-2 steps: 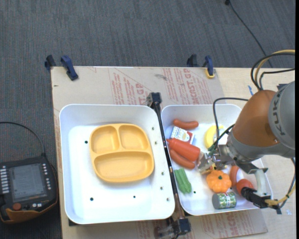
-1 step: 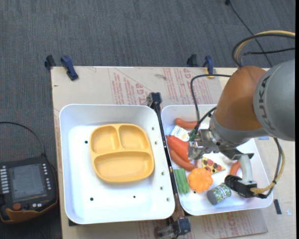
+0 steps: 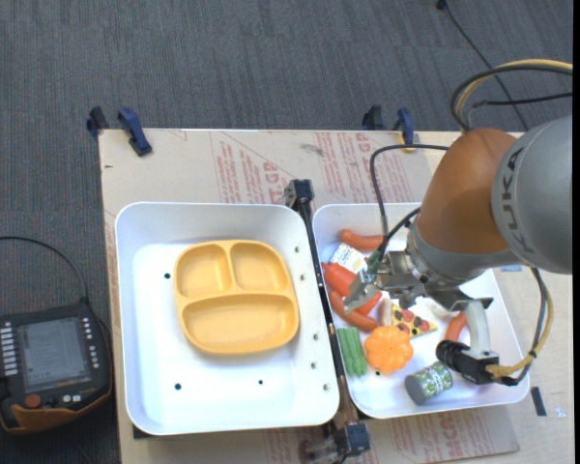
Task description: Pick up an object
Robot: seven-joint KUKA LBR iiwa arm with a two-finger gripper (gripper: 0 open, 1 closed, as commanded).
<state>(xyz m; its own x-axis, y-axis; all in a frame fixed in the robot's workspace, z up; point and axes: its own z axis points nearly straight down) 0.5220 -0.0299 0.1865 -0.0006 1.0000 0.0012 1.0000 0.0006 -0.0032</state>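
Carrot-like orange pieces (image 3: 352, 307) lie near the left wall of the right bin (image 3: 510, 303), with a toy pumpkin (image 3: 388, 350), a green pod (image 3: 351, 349) and a small can (image 3: 428, 382) toward its front edge. The gripper (image 3: 367, 288) hangs just above the orange pieces; whether its fingers are spread or pinching anything cannot be told. A yellow divided plate (image 3: 238, 295) sits mid-floor in the left bin (image 3: 140, 356).

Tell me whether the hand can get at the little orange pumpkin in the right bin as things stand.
Probably yes. The hand hovers over the carrots just above the pumpkin, whose top lies uncovered. The green vegetable on its left and the can on its right crowd it somewhat.
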